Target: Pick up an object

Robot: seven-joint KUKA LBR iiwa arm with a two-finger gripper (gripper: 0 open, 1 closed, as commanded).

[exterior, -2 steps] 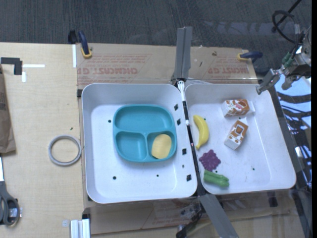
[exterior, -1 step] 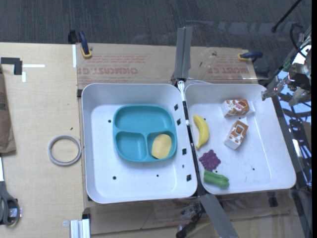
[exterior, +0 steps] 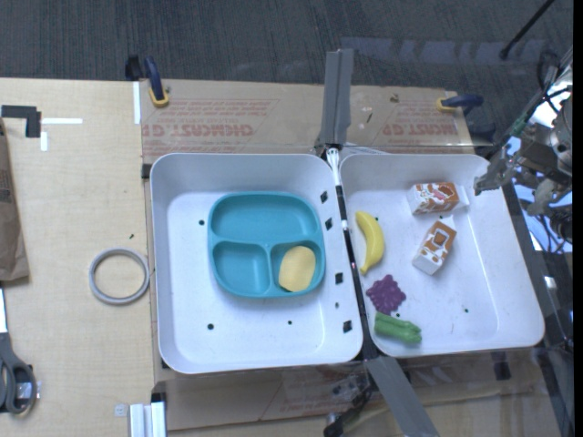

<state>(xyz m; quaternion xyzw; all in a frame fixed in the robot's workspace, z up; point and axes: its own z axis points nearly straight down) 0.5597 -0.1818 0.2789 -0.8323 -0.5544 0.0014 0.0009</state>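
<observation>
We judge the task to be at its very start: nothing is lifted, and every candidate lies at rest in the bins. The gripper [exterior: 490, 176] sits at the far right rim of the right bin [exterior: 510, 271], above the bin's upper right corner, and we cannot tell how it stands because it is small and lost in cables and glare there. Nothing shows in its grasp. In the right bin we see two small cartons, one carton [exterior: 433, 197] near the top and closest to the gripper, a second carton [exterior: 435, 248] just below it, apart from it. Toward the bin's left wall lies a banana [exterior: 369, 239], below it a purple grape cluster [exterior: 386, 292], and below that a green vegetable [exterior: 398, 329], close to the grapes. In the left bin [exterior: 178, 271] a teal divided plate [exterior: 250, 239] holds a yellow, rounded piece [exterior: 297, 269] in its lower right compartment. What remains, as we read it, is the whole job: choosing one object, descending over it, closing on it and raising it clear. The upper carton looks the nearest choice, though we cannot say which one the arm is bound for.
</observation>
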